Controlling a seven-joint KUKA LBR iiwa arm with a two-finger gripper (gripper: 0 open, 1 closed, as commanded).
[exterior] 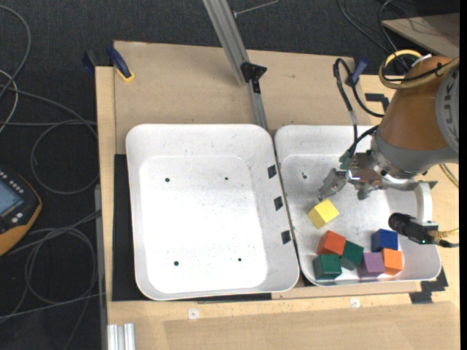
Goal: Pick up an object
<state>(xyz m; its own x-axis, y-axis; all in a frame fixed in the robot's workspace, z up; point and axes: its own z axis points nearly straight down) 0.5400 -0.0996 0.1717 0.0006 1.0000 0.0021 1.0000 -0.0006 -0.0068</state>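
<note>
My gripper (344, 189) hangs low over the middle of the right bin (306, 138), its fingers spread open with nothing between them. A yellow cube (323, 214) lies on the bin floor just below and left of the fingertips, apart from them. Along the bin's front edge sits a cluster: a red-orange block (333, 243), a green block (327, 267), a dark green block (353, 254), a purple block (373, 262), a blue block (384, 239) and an orange block (393, 259).
The left bin (135, 148) adjoins the right one on the wooden bench. A slanted metal pole (232, 46) rises behind the seam between the bins. A black camera-like unit (410, 228) hangs on the wrist over the right bin's right edge. Cables run on the floor at left.
</note>
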